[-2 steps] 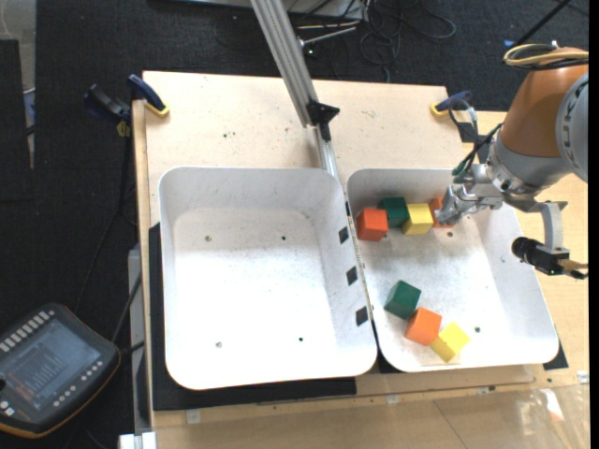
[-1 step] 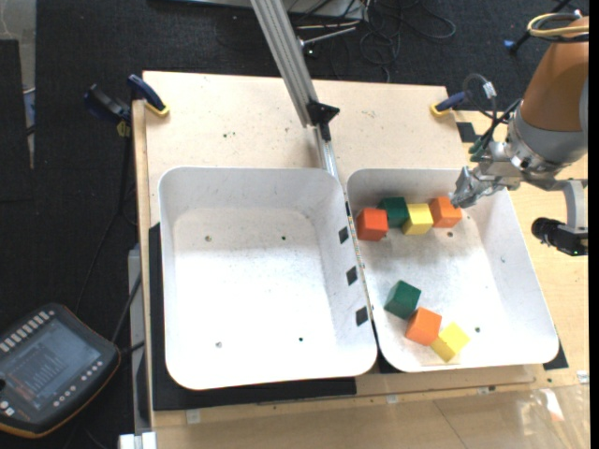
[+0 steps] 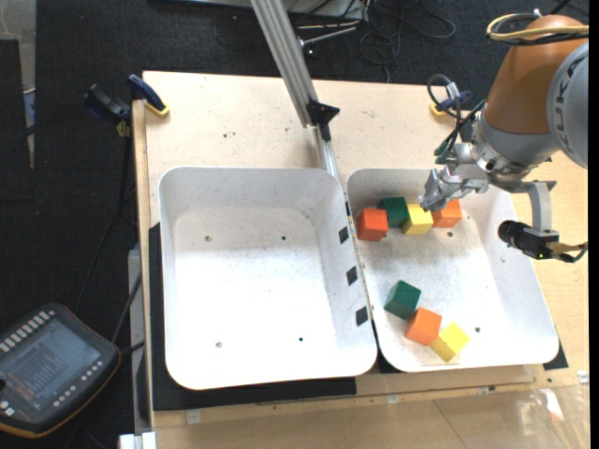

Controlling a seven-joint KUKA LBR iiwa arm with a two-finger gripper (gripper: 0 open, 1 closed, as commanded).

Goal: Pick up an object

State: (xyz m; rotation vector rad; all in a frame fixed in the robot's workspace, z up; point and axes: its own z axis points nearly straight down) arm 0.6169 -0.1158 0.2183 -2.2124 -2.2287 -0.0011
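On my far left, off the table, a grey handheld control pendant (image 3: 42,368) lies on the dark carpet. The pale wooden table (image 3: 234,120) carries two shallow white plastic bins; the left bin (image 3: 253,274) has bare, speckled floor and nothing I would reach for. A slanted aluminium rail (image 3: 285,50) runs down toward the seam between the bins.

The right bin (image 3: 510,316) holds my work. At its back edge sits a tight row: an orange cube (image 3: 372,223), a dark green cube (image 3: 394,210), a small yellow cube (image 3: 417,221) and a second orange cube (image 3: 449,214), each touching or just beside its neighbour. Near the front lie another green cube (image 3: 402,299), an orange cube (image 3: 423,325) and a yellow cube (image 3: 450,340), also bunched.

My gripper (image 3: 438,195) hangs low over the back row, right above the small yellow cube and the orange one beside it. I cannot tell how its jaws stand; my own wrist hides them, and I see no cube lifted.

The risk, as I judge it, is the crowding. The cubes are packed so closely that a jaw may land on a neighbour's top rather than slip between, or shove the row against the bin's rear wall. A cube caught by a corner could twist out as I rise.

The table surface is flat and lightly scuffed, with blue-and-yellow clamps (image 3: 140,92) at its corners and loose cables (image 3: 402,26) beyond.
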